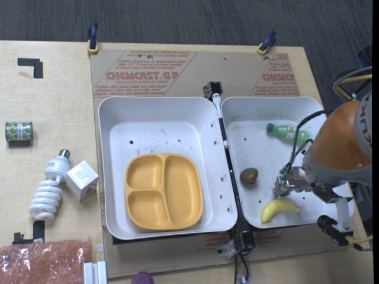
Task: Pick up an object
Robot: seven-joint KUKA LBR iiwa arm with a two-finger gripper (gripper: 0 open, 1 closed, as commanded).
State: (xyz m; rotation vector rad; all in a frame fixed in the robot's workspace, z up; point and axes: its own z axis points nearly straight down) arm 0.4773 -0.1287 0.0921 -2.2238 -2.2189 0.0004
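The right bin [237,108] holds a yellow banana [278,209] near its front edge, a brown round object [249,176] at its left, and a green bottle [286,132] lying at the back. My gripper [285,187] is low inside this bin, just above the banana's right end and right of the brown object. The orange wrist band [337,141] sits above it and covers the bin's right side. Nothing shows between the fingers.
The left bin [112,114] holds a yellow divided plate [164,190]. Outside the bins on the left lie a spiral light bulb [48,191], a small white cube [82,179] and a green can [19,132]. A pink bag [41,262] lies at the bottom left corner.
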